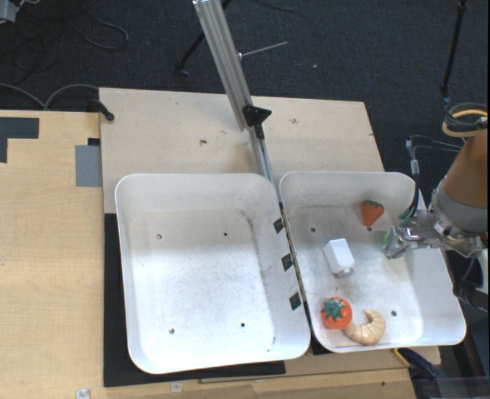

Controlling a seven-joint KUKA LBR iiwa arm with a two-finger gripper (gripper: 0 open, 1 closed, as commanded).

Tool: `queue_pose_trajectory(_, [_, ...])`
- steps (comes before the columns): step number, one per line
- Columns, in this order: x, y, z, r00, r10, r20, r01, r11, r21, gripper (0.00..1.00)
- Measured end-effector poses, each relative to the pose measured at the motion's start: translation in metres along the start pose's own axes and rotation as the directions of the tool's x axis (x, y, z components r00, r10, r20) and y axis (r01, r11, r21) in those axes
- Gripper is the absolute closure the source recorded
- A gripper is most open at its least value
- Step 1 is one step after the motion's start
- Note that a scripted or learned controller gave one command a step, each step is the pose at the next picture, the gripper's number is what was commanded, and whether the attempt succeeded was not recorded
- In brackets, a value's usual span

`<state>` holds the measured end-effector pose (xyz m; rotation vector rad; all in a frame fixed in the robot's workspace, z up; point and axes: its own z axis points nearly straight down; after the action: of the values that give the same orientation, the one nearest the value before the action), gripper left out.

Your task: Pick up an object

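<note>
presently, the bench [228,131] carries two shallow white bins side by side. the left bin [145,198] shows only its speckled white floor. the right bin [344,185] holds four items: an orange-red strawberry-like piece [372,213] near the far right corner, a small white block [339,256] about the middle of the floor, a red tomato with a green top [336,312] near the front edge, and a tan croissant-shaped piece [367,327] just beside the tomato, on its right, touching or nearly so.

the arm [465,189] enters from the right, orange band visible above the grey wrist. the gripper [397,241] sits over the right-hand rim area of the right bin, below the strawberry piece and to the right of the white block, apart from both. a green part shows at its tip. nothing is seen between the fingers. whether the jaws are spread or pressed together cannot be told at this angle.

a slanted aluminium rail [228,65] rises from the seam between the bins toward the top of the view.
</note>
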<state>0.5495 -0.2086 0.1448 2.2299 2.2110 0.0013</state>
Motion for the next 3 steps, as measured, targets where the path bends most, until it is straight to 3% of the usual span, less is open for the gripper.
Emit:
queue_pose_trajectory(2, [-0.002, -0.005, -0.087, 1.000, -0.009, 0.001, 0.009, 1.000, -0.001, 1.00])
queue_pose_trajectory(3, [0.053, -0.007, -0.077, 1.000, -0.013, -0.004, 0.013, 1.000, 0.005, 1.00])
